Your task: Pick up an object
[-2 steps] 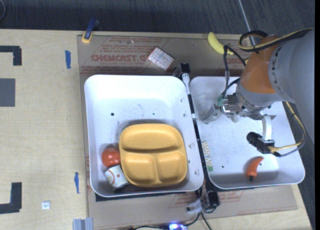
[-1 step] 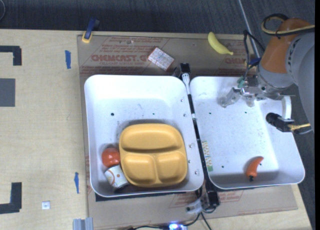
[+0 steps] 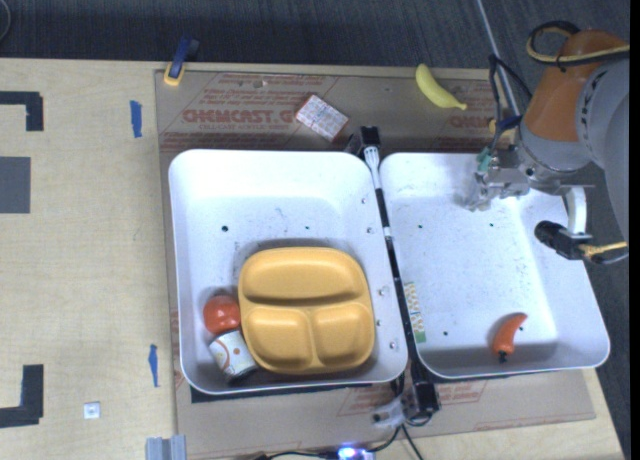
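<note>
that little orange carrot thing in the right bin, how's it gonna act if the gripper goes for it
The orange carrot-like piece looks small, so probably light. Its curved, tapered shape may roll or slide under a push. It lies near the right bin's front wall, which may crowd a grasp.

I see my grey arm (image 3: 600, 118) reaching in from the right, orange band uppermost, wrist bent downward, with the end effector (image 3: 490, 186) hanging low at its tip.

Even, bright overhead light; soft shadows, mild glare on the white bins (image 3: 270, 173); slightly soft focus throughout.
</note>
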Robot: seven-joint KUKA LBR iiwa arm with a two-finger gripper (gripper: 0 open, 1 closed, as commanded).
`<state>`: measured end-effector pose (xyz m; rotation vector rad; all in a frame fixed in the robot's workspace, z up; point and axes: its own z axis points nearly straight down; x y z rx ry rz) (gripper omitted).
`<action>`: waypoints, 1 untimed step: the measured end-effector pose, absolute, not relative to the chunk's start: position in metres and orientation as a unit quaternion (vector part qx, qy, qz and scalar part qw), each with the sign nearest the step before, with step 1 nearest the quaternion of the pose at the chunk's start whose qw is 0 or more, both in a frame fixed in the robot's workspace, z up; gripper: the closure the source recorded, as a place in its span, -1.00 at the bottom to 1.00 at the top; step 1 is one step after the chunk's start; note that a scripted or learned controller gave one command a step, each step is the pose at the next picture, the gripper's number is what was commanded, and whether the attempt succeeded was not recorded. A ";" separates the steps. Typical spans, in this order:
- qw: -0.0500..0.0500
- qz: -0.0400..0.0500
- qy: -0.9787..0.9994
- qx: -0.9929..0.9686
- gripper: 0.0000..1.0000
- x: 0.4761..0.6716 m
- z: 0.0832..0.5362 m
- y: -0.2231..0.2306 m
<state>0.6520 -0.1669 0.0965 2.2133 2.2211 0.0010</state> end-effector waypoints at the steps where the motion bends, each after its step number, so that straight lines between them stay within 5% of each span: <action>1: 0.002 0.001 0.708 0.706 1.00 0.651 0.161 -0.146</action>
